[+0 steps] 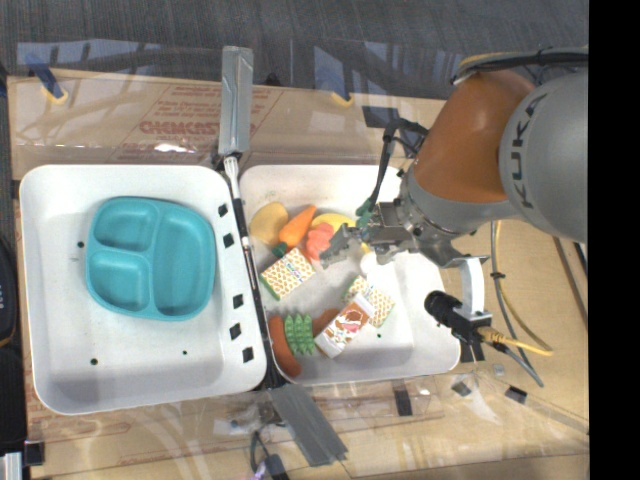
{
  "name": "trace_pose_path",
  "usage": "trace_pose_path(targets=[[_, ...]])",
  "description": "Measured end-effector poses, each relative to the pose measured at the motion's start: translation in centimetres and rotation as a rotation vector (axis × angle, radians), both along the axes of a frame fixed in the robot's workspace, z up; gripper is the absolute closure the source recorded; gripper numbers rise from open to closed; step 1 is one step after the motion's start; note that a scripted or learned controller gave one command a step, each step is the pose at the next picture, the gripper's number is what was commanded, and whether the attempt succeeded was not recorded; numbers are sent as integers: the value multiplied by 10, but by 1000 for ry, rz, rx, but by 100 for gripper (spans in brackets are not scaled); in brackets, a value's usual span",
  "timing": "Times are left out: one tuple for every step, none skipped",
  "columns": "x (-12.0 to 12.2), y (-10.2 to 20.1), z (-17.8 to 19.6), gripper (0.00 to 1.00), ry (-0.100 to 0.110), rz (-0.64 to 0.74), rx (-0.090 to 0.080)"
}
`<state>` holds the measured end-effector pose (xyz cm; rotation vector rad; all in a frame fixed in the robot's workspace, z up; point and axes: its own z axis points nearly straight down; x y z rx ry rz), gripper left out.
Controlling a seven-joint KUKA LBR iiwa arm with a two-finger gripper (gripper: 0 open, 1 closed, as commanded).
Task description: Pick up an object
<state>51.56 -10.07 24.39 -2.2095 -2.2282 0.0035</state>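
Wooden bench [560,408], two white bins [50,268], grey carpet [150,8]

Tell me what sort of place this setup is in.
Probably a robotics lab's test bench, not a kitchen. Two shallow white bins sit taped to a board, the food in the right bin looks like toys, for example a carrot, and an industrial arm reaches in over loose cables.

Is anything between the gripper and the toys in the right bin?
Nothing visible. The gripper hangs directly over the pile in the right bin, beside the orange carrot and the pink toy, with no barrier between them.
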Motion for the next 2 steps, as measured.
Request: trace_pose_path(targets=[[73, 11, -39, 0, -1, 151, -1], [74, 11, -39, 0, -1, 151, -1]])
